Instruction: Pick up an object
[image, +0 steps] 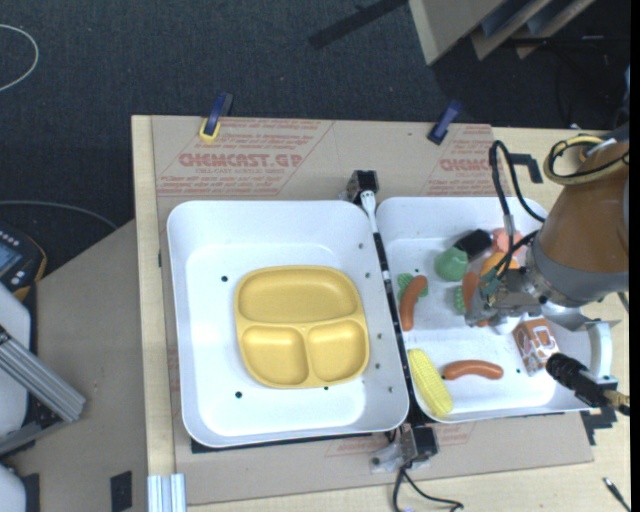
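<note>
The right bin (470, 405) holds several toy foods. A carrot-like orange piece (409, 299) lies near its left wall, a brown sausage (473, 370) toward the front, and a yellow corn cob (430, 383) at the front left corner. A green lump (452, 263) and a black piece (471, 241) sit farther back. My gripper (489, 301) is low in the middle of this bin, right beside an orange item (470, 289) that it partly hides. The grey and orange arm (585, 240) covers the bin's right side.
The left bin (200, 240) holds a yellow divided plate (301, 325). A small red and white box (537, 343) lies just right of the gripper. Cables (505, 190) loop above the wrist. A black clamp (364, 186) sits between the bins at the back.
</note>
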